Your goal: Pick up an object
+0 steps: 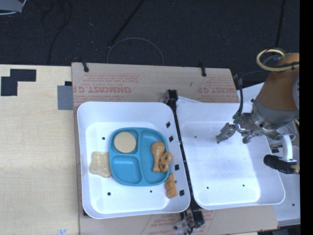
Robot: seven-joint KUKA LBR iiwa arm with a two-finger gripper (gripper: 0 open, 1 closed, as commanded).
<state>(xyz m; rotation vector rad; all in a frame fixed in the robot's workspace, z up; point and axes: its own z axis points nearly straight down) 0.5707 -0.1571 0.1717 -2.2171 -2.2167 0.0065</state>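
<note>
Blue tray (pixel 129 173) with tan food (pixel 160 155), left bin (pixel 98 116)

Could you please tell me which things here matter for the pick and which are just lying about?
For the job: gripper, round biscuit, twisted piece, flat slab, small chunk, blue tray.
Lying about: left bin, right bin, cardboard.

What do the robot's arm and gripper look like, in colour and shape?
The rounded grey arm carries an orange band above the wrist, with a yellow cable loop beside it. The two-finger gripper is grey metal with thin fingers.
</note>
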